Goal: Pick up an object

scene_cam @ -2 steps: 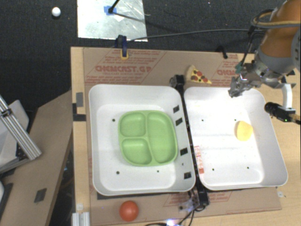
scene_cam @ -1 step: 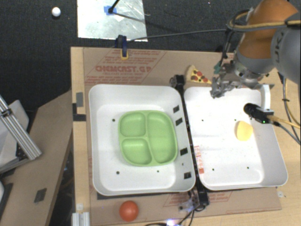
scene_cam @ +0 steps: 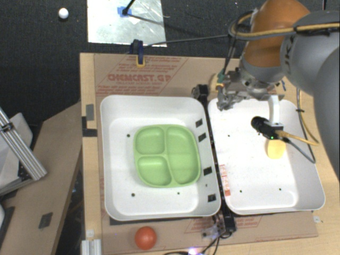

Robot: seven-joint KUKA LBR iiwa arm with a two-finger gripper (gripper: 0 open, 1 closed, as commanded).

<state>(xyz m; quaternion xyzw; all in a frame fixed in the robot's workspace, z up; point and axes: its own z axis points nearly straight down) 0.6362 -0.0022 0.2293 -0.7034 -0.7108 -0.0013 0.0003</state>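
A small white ball (scene_cam: 63, 13) lies on the dark surface beyond the far-left corner of the counter (scene_cam: 159, 68). A blue clamp (scene_cam: 137, 51) sits at the counter's far edge. The left bin (scene_cam: 114, 158) holds a green tray (scene_cam: 167, 155) with four compartments. It lies flat in the bin's middle, clear of all four walls. An orange-red ball (scene_cam: 145, 237) rests on the counter's front edge, just outside that bin's front wall. The hand (scene_cam: 228, 97) hangs over the far-left corner of the right bin (scene_cam: 255, 190), close to the wall the two bins share. How far open it is cannot be told, and nothing can be seen in its hold. A pale yellow lump (scene_cam: 275, 149) lies on the right bin's floor toward its right edge, about midway front to back and well apart from the hand.
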